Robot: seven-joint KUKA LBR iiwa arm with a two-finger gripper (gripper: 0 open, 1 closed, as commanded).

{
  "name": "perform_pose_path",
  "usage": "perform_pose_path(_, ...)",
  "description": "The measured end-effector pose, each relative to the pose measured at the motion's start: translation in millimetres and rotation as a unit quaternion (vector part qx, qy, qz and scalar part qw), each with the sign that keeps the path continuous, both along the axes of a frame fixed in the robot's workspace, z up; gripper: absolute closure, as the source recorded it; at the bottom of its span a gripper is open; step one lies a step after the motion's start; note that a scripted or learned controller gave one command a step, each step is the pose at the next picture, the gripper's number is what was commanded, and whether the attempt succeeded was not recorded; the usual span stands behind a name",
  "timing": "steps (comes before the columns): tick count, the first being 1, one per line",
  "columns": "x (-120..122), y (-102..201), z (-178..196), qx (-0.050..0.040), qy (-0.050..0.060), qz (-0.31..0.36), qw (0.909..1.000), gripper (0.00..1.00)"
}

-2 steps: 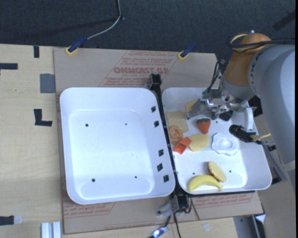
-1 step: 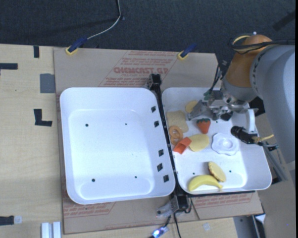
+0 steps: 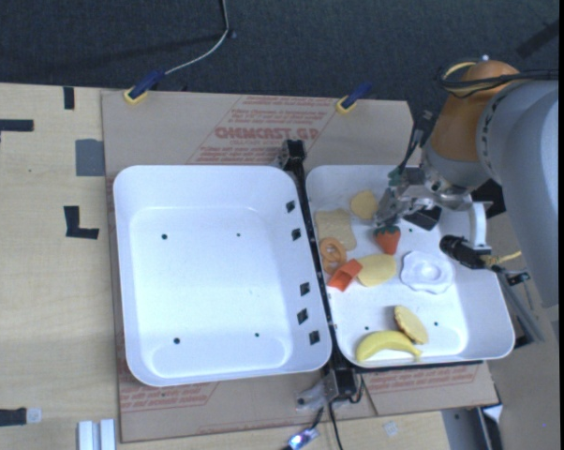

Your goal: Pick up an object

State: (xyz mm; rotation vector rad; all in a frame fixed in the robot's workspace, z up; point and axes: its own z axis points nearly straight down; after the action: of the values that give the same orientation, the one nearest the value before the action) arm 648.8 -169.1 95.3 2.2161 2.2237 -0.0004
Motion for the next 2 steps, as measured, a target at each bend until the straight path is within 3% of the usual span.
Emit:
perform_pose_path(1,-0.3,-0.1,-0.7,-0.0001,0.000,0.000,1.0000,0.00)
perform_pose_path(2,-0.3,0.6,8.8,0.0002,0.001,0.000,1.0000,1.00)
